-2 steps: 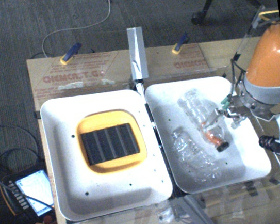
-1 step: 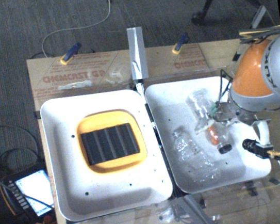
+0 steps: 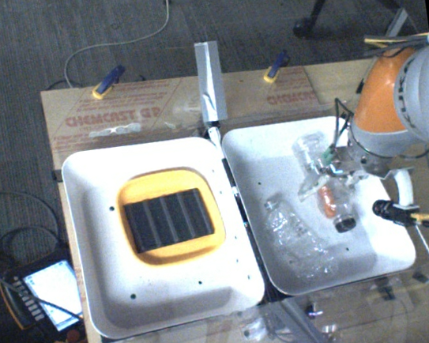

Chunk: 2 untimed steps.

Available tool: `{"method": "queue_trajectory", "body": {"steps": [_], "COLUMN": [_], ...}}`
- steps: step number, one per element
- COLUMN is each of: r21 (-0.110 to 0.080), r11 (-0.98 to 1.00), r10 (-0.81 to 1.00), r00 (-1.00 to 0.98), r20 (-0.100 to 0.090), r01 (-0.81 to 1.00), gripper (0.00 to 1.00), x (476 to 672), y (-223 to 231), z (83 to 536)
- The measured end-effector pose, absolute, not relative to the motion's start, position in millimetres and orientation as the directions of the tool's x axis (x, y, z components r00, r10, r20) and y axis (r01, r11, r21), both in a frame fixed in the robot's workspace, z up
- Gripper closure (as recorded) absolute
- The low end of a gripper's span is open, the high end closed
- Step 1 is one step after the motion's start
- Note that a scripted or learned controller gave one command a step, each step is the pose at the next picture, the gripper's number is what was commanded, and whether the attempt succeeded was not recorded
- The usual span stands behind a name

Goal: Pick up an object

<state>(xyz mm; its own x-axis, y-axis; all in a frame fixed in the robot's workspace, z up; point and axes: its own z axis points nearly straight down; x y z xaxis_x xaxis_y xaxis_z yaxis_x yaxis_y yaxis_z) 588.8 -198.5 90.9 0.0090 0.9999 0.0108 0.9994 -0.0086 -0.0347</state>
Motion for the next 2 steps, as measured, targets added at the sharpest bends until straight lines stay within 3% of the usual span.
{"method": "queue_trajectory", "body": {"steps": [1,2], "r21": [-0.040,0.002], "r11": [-0.008,-0.022], "r10": [1.000,1.000], "r00": [0.008,0.022], "r20": [0.012,-0.003], "r01": [0.999,1.000], "gripper": [1.00,1.00], "x": [587.4,636.3], "y": [-198,-145], "z": [98,175]}}
